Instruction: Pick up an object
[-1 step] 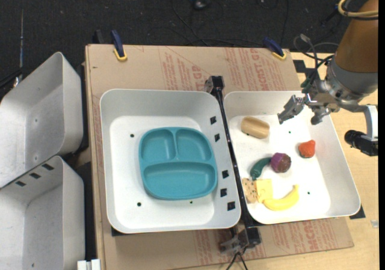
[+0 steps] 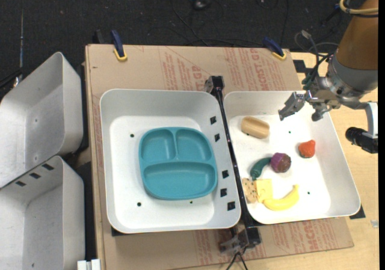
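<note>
The right bin (image 2: 337, 202) holds a tan bread roll (image 2: 255, 127), a red-orange piece (image 2: 307, 148), a purple round piece (image 2: 280, 162), a dark green piece (image 2: 260, 167), a yellow banana (image 2: 281, 200) and a pale yellow cracker-like piece (image 2: 257, 190). My gripper (image 2: 305, 106) hangs over the bin's far right part, above and to the right of the bread roll. Its fingers stand apart and nothing is between them.
The left bin (image 2: 114, 142) holds a teal divided plate (image 2: 178, 162). Two empty white bins (image 2: 36, 142) lie off the bench at the left. The arm's orange band (image 2: 361, 34) rises at the right edge. Blue clamps sit on the board's far edge.
</note>
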Motion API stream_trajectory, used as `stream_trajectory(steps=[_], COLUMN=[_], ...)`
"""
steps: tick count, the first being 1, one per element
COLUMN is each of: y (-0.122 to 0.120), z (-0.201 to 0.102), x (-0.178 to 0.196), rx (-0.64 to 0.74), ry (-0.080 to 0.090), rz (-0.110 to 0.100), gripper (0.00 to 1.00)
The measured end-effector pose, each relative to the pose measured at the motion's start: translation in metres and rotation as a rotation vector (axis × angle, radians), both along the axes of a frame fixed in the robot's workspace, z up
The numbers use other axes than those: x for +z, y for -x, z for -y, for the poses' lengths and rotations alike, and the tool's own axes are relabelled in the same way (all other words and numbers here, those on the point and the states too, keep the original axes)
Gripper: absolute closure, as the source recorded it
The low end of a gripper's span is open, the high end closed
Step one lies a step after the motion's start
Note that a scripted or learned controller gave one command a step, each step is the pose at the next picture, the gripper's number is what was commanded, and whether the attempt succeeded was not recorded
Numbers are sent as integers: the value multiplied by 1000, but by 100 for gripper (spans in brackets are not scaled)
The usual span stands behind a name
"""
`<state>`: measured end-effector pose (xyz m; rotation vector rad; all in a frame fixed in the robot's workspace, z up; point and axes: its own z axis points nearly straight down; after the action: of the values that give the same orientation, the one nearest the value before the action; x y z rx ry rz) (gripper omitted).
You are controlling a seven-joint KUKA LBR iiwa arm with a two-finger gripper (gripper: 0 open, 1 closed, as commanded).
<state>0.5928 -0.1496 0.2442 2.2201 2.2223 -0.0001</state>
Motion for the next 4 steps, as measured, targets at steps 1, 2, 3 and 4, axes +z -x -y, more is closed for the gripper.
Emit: stream_trajectory(steps=[1, 2, 3, 4], y=[-4, 5, 5, 4], z=[-6, -9, -10, -10], x=[-61, -109, -155, -142], rx=[0, -2, -2, -3], ry=[-1, -1, -1, 0], rz=[-5, -5, -4, 1], gripper=[0, 0, 0, 100])
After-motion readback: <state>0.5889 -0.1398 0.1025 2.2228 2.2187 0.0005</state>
